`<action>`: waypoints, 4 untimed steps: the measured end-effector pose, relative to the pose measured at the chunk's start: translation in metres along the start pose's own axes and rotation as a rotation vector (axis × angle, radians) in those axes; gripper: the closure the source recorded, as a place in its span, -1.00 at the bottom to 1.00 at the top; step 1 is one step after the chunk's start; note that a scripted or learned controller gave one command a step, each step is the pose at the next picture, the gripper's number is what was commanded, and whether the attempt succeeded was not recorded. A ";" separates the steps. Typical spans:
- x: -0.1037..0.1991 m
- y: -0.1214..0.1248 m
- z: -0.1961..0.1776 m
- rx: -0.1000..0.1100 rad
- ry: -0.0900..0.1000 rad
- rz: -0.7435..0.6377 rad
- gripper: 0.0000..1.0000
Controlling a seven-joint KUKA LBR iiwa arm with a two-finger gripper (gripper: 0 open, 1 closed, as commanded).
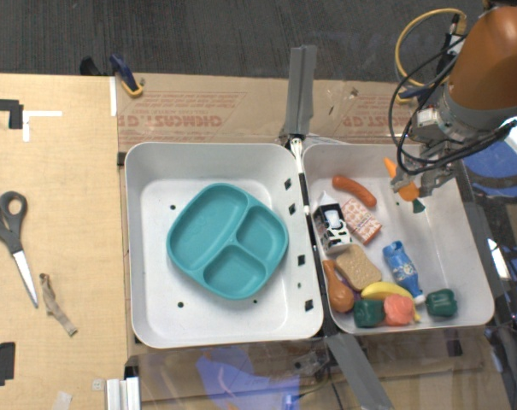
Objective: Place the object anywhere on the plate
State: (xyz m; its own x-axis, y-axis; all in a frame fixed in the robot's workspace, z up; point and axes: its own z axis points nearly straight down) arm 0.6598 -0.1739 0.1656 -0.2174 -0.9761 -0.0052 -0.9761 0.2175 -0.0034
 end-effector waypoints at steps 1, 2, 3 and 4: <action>-0.071 0.017 0.057 0.001 0.001 -0.127 1.00; -0.141 0.043 -0.027 0.000 0.000 -0.279 1.00; -0.211 0.079 -0.025 -0.005 0.000 -0.331 1.00; -0.210 0.079 -0.025 -0.004 0.001 -0.331 -1.00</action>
